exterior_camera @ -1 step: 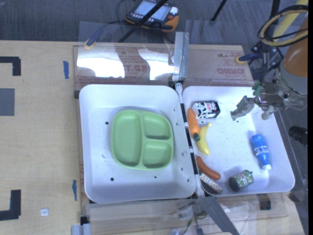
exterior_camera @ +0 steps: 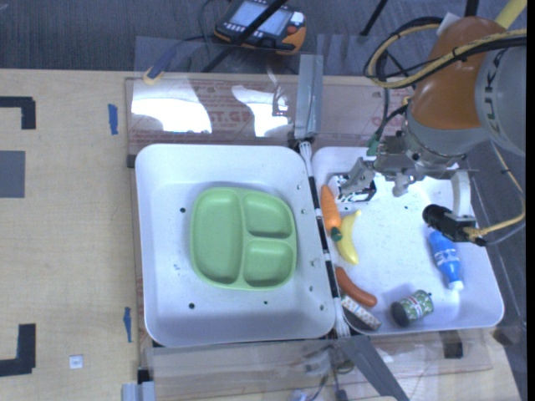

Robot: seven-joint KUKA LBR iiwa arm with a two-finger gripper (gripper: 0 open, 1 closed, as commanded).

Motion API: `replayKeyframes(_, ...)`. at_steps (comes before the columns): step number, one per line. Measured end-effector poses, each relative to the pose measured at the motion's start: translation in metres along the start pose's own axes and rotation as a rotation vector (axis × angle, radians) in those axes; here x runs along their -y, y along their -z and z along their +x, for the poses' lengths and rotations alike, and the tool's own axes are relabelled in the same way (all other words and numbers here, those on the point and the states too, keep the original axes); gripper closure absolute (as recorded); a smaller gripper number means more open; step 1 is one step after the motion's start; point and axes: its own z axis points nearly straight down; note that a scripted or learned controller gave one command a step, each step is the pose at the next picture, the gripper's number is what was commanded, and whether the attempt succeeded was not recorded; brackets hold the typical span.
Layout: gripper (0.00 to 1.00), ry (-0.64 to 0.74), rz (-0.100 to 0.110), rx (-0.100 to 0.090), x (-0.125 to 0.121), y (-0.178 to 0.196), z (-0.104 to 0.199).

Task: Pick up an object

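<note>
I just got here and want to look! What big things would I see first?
First, the green plate with three sections, lying in the left bin. Next, the grey arm with its orange band, reaching in from the right, its gripper over the right bin. Along that bin's left side lie a carrot and a banana.

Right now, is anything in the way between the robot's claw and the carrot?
Nothing visible is. The gripper hangs over the right bin, just up and right of the carrot, with bare white floor between them. The banana lies below the carrot, touching its lower end, not in the gripper's path.
</note>
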Motion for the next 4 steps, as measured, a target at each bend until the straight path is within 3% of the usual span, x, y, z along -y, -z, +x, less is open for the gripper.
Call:
replayKeyframes(1,0.00,0.047,-0.001,0.001,0.054,-0.036,-0.122)
replayKeyframes(2,0.00,0.145,0.001,-0.012,0.051,-0.114,-0.161)
replayKeyframes(3,1.00,0.142,-0.004,-0.003,0.051,-0.103,-0.165)
replayKeyframes(4,1.00,0.222,-0.005,0.001,0.027,-0.085,-0.172)
